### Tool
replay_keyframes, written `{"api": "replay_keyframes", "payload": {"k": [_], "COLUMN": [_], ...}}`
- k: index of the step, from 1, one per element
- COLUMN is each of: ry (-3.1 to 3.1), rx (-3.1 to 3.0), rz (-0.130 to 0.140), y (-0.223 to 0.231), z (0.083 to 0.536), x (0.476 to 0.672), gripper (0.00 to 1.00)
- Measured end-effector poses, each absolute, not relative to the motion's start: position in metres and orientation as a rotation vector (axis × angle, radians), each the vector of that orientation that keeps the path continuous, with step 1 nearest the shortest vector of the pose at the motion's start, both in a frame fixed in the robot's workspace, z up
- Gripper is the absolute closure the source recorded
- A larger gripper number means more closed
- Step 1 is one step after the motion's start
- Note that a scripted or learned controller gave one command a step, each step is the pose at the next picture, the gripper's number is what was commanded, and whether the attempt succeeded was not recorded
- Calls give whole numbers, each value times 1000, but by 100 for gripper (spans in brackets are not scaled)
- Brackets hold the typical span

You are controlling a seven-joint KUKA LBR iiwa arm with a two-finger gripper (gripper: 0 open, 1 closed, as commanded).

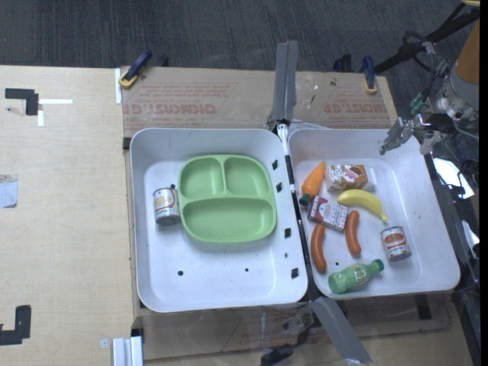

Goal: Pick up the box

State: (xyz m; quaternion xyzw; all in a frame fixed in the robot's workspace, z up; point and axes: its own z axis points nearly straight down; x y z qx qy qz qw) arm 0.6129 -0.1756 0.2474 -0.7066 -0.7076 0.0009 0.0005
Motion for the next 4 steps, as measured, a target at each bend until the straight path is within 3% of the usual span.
{"api": "replay_keyframes", "payload": {"k": [1,2,3,4], "ry": [-2129,-2169,-2263,-2135], "rx": [-2307,-2270,-2179,-2313], "rz": [5,4,1,-7], "y": [-85,-46,-104,-94], "z": [198,191,101,97], "x": [573,526,542,589], "gripper": [0,0,0,0]}}
